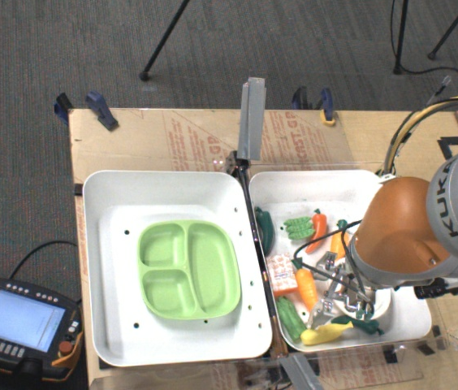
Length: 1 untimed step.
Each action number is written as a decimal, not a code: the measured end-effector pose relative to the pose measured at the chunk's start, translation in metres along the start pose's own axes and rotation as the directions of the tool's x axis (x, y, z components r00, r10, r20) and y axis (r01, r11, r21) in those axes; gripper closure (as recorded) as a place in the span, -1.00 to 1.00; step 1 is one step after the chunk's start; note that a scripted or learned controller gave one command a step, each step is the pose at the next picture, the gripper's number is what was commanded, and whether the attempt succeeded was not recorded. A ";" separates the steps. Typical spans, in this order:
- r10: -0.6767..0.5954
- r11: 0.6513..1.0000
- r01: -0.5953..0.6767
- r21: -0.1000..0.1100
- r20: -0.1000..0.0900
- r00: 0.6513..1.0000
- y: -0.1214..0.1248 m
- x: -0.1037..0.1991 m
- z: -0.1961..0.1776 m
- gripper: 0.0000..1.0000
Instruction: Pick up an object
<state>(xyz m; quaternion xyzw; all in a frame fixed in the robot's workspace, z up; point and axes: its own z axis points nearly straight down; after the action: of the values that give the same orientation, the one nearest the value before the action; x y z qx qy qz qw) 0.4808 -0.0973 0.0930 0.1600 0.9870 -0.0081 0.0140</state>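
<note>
The orange-banded wrist [399, 234] of the arm is closest to the lens and covers much of the right bin [334, 181]. Below it the gripper [336, 297] hangs low over the toy food. Its fingers look spread apart with nothing between them, though the metalwork is cluttered and I can't be sure.

The nearest candidates are the orange carrot [305, 289], just left of the fingertips with its long axis running roughly front to back, and the yellow banana [328, 332], just in front of them, lying crosswise along the bin's near wall. The banana has little room by that wall; the carrot is crowded by a small printed box [280, 271] and a green cucumber [289, 318]. The left bin [107, 258] holds a green divided plate [188, 270], well apart.
</note>
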 end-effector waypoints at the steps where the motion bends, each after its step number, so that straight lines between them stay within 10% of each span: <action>1: 0.063 0.998 -0.064 -0.004 -0.005 0.998 0.001 0.001 0.001 -1.00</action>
<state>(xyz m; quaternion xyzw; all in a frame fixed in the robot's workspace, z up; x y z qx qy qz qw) 0.4803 -0.0961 0.0920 0.1913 0.9815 -0.0053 0.0122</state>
